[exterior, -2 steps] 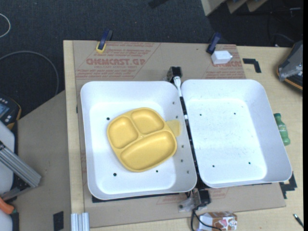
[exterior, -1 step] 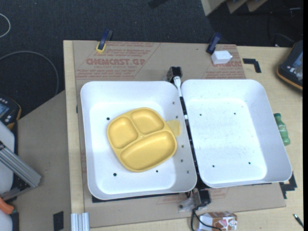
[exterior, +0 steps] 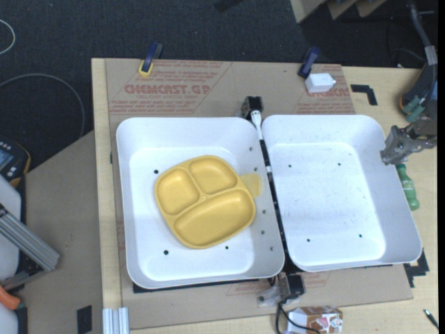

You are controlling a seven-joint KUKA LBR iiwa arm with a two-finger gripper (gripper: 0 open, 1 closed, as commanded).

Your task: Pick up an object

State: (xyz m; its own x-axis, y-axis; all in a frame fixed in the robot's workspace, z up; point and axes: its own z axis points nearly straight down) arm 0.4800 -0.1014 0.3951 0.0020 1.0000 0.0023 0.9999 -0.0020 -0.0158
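The table [exterior: 208,82] carries two white bins side by side. The left bin [exterior: 139,256] holds a yellow divided plate [exterior: 205,200], lying flat near its middle. The right bin [exterior: 334,242] sits beside it. The tool [exterior: 402,148] hovers at that bin's right rim; its opening cannot be told.

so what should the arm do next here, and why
Probably sweep left toward the yellow three-compartment plastic plate in the left white bin. The gripper sits at the right bin's right rim, far from that plate.
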